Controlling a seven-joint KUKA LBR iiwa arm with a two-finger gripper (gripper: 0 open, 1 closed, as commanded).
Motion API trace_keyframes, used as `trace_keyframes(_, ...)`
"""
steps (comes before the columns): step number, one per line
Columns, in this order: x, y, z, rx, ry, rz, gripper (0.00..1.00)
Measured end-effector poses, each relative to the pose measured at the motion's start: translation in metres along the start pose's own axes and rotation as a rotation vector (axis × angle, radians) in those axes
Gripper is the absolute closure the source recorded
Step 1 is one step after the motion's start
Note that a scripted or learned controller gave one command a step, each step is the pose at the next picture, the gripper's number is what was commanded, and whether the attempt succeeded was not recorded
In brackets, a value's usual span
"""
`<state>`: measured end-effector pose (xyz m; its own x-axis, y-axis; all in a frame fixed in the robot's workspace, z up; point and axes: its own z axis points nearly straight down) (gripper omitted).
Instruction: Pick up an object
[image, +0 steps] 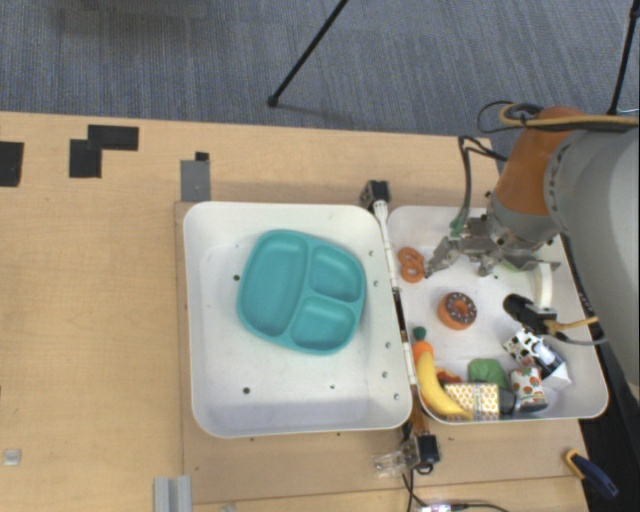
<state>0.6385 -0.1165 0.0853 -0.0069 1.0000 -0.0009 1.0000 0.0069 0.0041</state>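
My gripper (461, 263) hangs over the back of the right bin (590, 385), open, with nothing between its fingers. Its left fingertip (434, 266) is just right of an orange ring-shaped piece (410, 263). A brown sprinkled donut (458, 309) lies on the bin floor a little in front of the gripper. Along the front of the bin lie a banana (437, 385), a small carrot (422, 351), a green piece (486, 371), a yellow patterned box (480, 401) and a black-and-white toy (524, 347).
The left bin (215, 400) holds a teal divided plate (301, 290). The grey arm with its orange band (525, 170) reaches in from the right, above the right bin's back corner. The rim between the bins (392, 300) runs close to the orange ring.
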Motion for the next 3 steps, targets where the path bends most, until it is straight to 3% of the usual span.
trace_keyframes(1, 0.015, -0.068, -0.002, -0.002, 0.000, 0.004, 0.00)
trace_keyframes(2, -0.014, -0.033, -0.001, -0.002, -0.001, 0.003, 0.00)
trace_keyframes(3, 0.019, -0.075, -0.002, -0.004, 0.000, 0.004, 0.00)
